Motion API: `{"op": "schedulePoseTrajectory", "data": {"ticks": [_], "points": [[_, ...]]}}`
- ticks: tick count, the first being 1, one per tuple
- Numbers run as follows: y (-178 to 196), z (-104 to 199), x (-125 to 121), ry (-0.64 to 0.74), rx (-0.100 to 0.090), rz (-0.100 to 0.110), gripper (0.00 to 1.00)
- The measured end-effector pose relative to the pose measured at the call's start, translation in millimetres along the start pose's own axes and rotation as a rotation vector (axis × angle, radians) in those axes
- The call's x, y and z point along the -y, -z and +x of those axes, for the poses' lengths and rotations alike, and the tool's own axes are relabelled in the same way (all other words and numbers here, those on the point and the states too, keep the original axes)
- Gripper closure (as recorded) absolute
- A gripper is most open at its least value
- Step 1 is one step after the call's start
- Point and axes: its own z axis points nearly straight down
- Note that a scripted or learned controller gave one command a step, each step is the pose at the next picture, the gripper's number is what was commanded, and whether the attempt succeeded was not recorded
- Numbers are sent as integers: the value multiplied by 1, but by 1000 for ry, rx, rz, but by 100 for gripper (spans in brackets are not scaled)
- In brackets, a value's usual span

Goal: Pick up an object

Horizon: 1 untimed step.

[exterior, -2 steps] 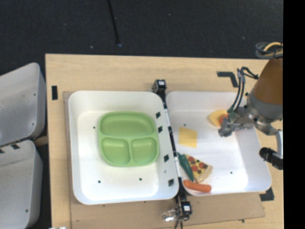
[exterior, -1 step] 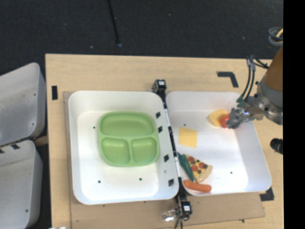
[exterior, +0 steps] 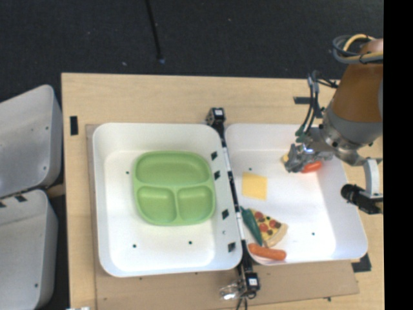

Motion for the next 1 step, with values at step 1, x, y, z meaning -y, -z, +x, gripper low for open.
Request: {"op": "schedulePoseTrajectory", "data": {"ticks": [1], "points": [[-6,51,-18,1,0,-1,100]]}}
